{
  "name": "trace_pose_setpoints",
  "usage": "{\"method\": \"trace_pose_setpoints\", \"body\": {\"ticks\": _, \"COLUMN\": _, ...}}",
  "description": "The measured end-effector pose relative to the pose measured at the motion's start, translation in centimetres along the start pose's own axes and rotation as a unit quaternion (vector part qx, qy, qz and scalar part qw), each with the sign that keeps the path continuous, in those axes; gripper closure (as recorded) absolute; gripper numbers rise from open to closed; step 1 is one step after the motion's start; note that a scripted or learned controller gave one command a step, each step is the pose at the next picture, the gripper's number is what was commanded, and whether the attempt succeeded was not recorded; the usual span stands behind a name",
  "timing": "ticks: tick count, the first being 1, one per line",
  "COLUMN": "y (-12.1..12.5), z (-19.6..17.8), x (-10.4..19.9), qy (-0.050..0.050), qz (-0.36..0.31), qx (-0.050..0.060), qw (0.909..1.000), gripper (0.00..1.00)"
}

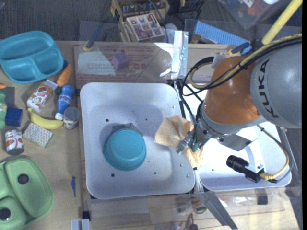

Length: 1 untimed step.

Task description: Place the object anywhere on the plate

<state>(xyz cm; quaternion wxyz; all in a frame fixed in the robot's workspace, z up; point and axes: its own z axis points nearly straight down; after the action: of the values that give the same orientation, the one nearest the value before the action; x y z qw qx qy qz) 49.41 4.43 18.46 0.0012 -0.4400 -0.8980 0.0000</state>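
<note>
A round teal plate [125, 149] lies in the left white bin [96, 104], toward its front left. To the plate's right, a tan, crumpled flat object [169, 131] rests on the bin floor near the bin's right wall. My gripper [186, 145] hangs low at the tan object's right edge, over the divide between the two bins, and seems to touch it. A small orange bit [194, 151] shows just beside the gripper. The grey arm with its orange band [230, 97] covers much of the right bin [276, 176].
On the bench left of the bins lie a teal divided tray [31, 56], a banana [44, 120], a blue bottle [64, 101], a small can [71, 117] and a green tray [21, 190]. A clear panel [124, 61] stands behind the left bin.
</note>
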Motion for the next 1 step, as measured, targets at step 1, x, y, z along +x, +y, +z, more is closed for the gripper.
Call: {"method": "trace_pose_setpoints", "body": {"ticks": 1, "y": 8.88, "z": -0.03, "x": -2.75, "qy": -0.002, "qz": 0.016, "qx": -0.001, "qw": 0.9999, "gripper": 1.00}}
